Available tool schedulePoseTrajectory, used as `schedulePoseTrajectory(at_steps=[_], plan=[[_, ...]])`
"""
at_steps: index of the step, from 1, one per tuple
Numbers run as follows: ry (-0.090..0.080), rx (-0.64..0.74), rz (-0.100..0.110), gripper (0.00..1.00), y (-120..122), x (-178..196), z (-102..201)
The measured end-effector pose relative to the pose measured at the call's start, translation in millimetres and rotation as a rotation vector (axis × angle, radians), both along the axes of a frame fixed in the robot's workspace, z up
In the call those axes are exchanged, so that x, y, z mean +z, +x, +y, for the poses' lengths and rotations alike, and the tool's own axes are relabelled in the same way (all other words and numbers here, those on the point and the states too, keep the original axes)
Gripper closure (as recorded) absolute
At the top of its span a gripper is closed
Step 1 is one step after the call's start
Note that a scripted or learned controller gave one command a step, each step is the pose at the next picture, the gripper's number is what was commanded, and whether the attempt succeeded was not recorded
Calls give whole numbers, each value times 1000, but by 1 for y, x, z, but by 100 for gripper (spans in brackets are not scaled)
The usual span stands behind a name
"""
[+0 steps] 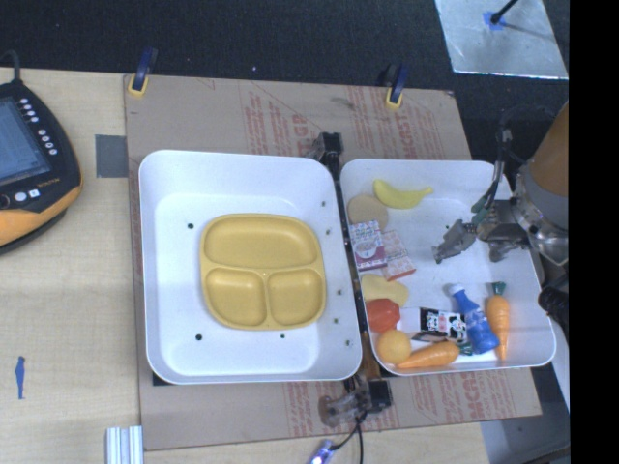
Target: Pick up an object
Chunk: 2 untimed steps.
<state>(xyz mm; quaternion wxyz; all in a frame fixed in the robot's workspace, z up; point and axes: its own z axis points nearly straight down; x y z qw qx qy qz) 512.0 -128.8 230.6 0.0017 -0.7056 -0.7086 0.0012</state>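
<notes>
My gripper (447, 243) hangs over the right bin (440, 171), reaching in from the right. Its fingers are open with only bare bin floor between them. A yellow banana (401, 194) lies up and to the left of it at the bin's back. A blue bottle (471, 316) lies below it, beside an upright orange carrot (498, 323). Another carrot (427, 358) lies along the front wall, next to an orange ball (392, 343) and a red tomato (383, 312). A pink-and-white packet (371, 245) lies at the left side.
The left bin (162, 187) holds a yellow divided plate (262, 269). A tan round piece (367, 210), a yellow slice (384, 288) and a black-and-white box (442, 323) also lie in the right bin. A teach pendant (29, 162) rests far left.
</notes>
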Motion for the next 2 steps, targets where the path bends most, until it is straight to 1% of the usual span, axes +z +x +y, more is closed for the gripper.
schedulePoseTrajectory(at_steps=[1,2], plan=[[-1,2,3,0,43,-75,36],[-6,2,-14,0,111,-129,24]])
